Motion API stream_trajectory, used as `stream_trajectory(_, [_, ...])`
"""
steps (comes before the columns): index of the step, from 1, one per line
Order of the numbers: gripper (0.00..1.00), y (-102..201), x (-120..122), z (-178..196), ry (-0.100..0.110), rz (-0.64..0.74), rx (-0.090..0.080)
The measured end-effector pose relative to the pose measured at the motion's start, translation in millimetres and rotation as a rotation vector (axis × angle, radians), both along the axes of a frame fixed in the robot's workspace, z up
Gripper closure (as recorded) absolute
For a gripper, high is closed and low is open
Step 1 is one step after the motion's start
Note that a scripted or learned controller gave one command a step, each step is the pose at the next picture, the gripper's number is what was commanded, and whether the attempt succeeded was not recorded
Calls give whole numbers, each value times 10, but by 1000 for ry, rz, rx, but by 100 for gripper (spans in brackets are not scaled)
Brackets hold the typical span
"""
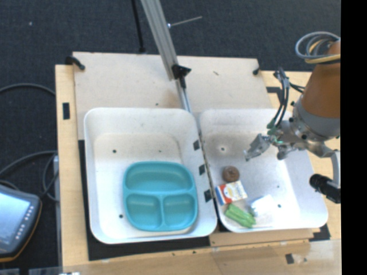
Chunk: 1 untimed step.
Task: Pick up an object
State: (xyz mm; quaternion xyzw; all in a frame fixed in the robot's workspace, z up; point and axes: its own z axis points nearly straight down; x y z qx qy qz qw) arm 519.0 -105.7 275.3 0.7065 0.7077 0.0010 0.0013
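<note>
Nearest the camera, along the front of the right bin (pixel 298 211), lie the candidates for picking: a green object (pixel 239 215) at the front rim, a pale white-and-blue item (pixel 262 204) just beside it to the right, and a small red-and-white packet (pixel 231 192) touching or nearly touching the green one from behind. A little farther back sits a small round brown object (pixel 230 173), apart from the packet. In the left bin (pixel 103 136) a teal divided tray (pixel 160 195) rests toward the front, with nothing visible in its compartments.

Farther back in the right bin the gripper (pixel 265 144) hangs above bare floor, well apart from the cluster, and nothing sits between its fingers. Whether the fingers are spread or closed cannot be told from this angle. The grey arm with its orange band (pixel 322 93) comes in from the right edge, over the table (pixel 143 82).

Judging by this, the reach is in hand and no grasp has begun. The next move would call for carrying the gripper forward over one item, probably the brown one since it stands alone, then lowering straight down. The crowded front pieces look harder to straddle cleanly.
</note>
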Motion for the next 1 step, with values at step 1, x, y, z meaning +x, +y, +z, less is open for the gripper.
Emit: stream_trajectory(1, [100, -9, 13, 113, -3, -4, -1])
